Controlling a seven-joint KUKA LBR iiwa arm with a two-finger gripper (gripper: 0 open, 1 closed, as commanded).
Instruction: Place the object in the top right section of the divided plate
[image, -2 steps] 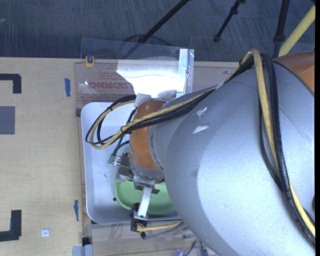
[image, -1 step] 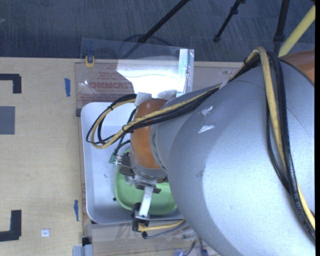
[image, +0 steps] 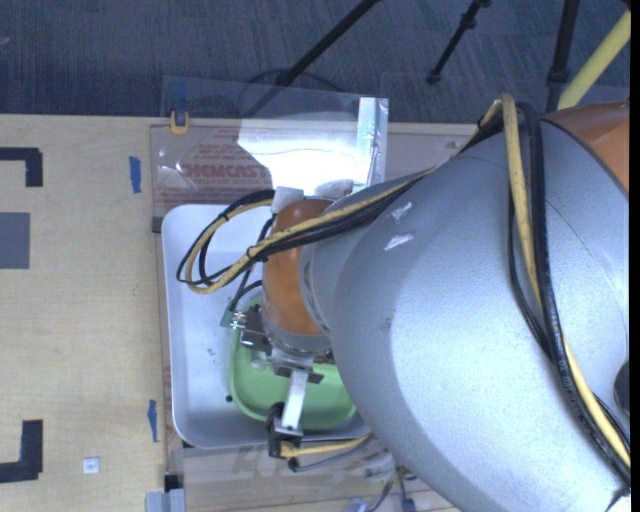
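Item: divided plate (image: 248, 385), light green, smooth and slightly glossy, probably plastic, with a rounded raised rim. Only its left side and near rim are exposed; the partitions are covered from above. Location: near end of the white bin (image: 195, 300), which sits on the pale wooden counter (image: 80, 300); the plate's left rim lies close to the bin's left wall and its near rim close to the near wall. Object to be placed: hidden or too small to identify, since the arm (image: 480, 300) covers most of the bin. Gripper (image: 270, 350): directly above the plate, below the orange band (image: 290, 270), pointing down; whether it is apart, together or clamped on anything cannot be told from this angle. Step in hand, as judged: positioning over the plate for the placement. Handling notes: the target section should lie at the far right of the plate, under the wrist, so the gripper probably needs to sit further right and further away than the exposed green area. Descend straight, release low so that the object does not bounce over a partition, and keep clear of the rim; a light plate of this kind may slide or tip if nudged.
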